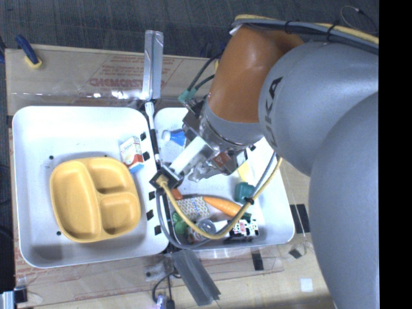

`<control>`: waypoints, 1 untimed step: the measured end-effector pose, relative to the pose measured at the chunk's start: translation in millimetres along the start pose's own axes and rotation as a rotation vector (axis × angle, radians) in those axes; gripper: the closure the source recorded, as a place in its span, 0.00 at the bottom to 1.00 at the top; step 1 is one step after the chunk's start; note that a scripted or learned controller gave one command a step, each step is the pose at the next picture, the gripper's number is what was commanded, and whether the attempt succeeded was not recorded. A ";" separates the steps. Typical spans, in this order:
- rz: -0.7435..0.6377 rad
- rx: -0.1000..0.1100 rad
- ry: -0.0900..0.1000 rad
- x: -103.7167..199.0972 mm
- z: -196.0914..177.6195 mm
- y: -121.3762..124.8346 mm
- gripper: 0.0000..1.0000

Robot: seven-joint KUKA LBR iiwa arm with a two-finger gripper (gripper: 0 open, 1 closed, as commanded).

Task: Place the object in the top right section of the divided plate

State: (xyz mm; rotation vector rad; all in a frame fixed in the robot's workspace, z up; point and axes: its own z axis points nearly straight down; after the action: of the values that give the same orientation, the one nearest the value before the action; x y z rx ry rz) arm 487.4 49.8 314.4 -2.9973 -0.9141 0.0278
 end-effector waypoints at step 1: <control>-0.041 -0.010 0.009 7.0 63.5 -29.0 1.00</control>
State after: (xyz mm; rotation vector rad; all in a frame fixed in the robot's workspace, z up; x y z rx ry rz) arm 475.8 78.0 251.2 -2.9843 -0.9772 0.0091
